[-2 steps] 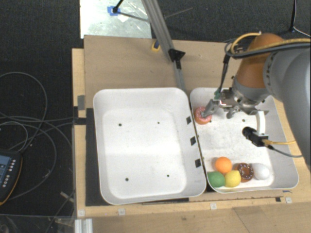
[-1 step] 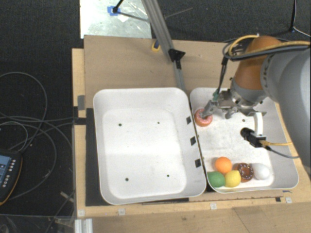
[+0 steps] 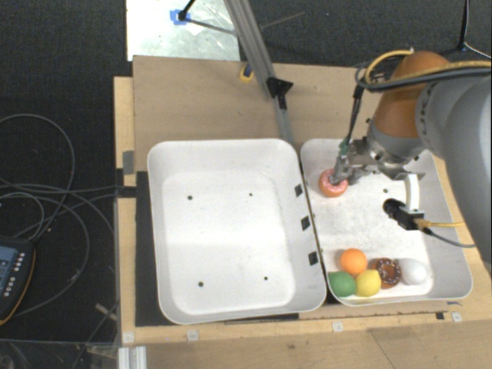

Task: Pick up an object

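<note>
Arm [image 3: 453, 121] reaching in from right, over right bin [image 3: 453, 271]. End effector [image 3: 343, 169] sitting at top edge of pink donut [image 3: 333, 183], touching or just above it; finger opening not resolvable, grasp cannot be told. Donut lying on bin floor near upper-left corner. Cluster resting along near wall of same bin: orange [image 3: 354, 261], green ball [image 3: 343, 284], yellow ball [image 3: 368, 283], brown donut [image 3: 386, 272], white egg [image 3: 413, 272]. Left bin [image 3: 169, 167] sitting beside it on surface [image 3: 200, 98].

Single fixed overhead camera, slanted down on both white bins [image 3: 231, 156], arm [image 3: 453, 121] from right.
</note>
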Tool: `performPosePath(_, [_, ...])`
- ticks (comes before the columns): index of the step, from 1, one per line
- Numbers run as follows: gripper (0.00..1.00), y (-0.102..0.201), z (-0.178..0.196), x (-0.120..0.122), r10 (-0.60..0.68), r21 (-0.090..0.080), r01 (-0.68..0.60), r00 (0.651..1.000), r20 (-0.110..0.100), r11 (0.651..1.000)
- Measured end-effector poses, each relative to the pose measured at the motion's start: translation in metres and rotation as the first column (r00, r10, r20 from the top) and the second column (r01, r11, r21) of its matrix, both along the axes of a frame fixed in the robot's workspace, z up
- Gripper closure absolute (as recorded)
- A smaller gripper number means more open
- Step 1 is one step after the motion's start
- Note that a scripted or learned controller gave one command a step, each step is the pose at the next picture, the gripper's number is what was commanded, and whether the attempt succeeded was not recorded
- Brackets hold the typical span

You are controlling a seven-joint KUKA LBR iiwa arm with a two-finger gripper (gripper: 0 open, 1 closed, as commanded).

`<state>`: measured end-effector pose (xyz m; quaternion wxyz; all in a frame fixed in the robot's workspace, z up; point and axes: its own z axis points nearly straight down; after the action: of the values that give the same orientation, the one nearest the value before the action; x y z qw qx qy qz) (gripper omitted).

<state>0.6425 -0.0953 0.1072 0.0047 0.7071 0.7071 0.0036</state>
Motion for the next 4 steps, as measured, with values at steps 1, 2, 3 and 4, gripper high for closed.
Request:
performPosePath(1, [1.0,0.001,0.06,0.011,0.005,0.001,-0.005,1.0,-0.003,1.0])
performPosePath(2, [1.0,-0.008,0.12,0.012,0.004,0.0,-0.004,1.0,-0.003,1.0])
performPosePath(3, [1.0,-0.008,0.163,0.013,0.006,0.0,-0.006,1.0,-0.005,1.0])
performPosePath(4, [1.0,0.041,0.149,0.007,0.01,0.003,-0.01,1.0,-0.012,1.0])
